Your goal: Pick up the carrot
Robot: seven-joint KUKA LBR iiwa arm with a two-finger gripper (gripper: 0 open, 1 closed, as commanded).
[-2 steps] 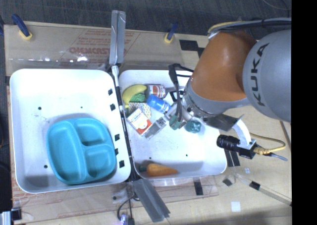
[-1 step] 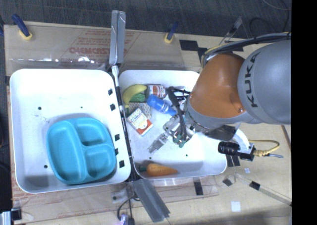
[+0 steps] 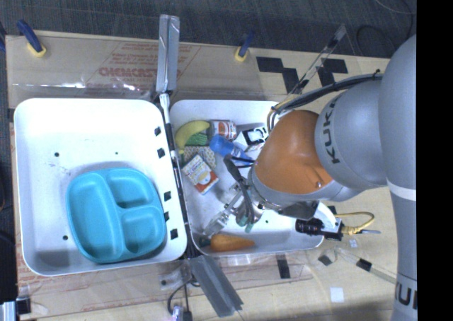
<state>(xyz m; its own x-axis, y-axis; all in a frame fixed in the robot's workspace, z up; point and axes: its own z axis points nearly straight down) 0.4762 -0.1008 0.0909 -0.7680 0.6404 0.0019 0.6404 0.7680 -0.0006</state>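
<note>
Right now you see the carrot (image 3: 228, 242) lying against the near wall of the right bin (image 3: 297, 243), just below the gripper (image 3: 228, 216). I cannot tell the gripper's state. You risk the carrot getting pinned against that wall or skidding aside. Clutter crowds the bin: a banana (image 3: 191, 131), a small packet (image 3: 199, 172). Beside it, the left bin (image 3: 42, 136) holds a blue divided tray (image 3: 115, 213) on the bench (image 3: 106, 58).

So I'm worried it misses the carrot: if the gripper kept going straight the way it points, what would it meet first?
Probably the right bin's floor, just above the carrot. The gripper points down-left in the camera view, so it may pass beside the carrot; depth is unclear.
</note>
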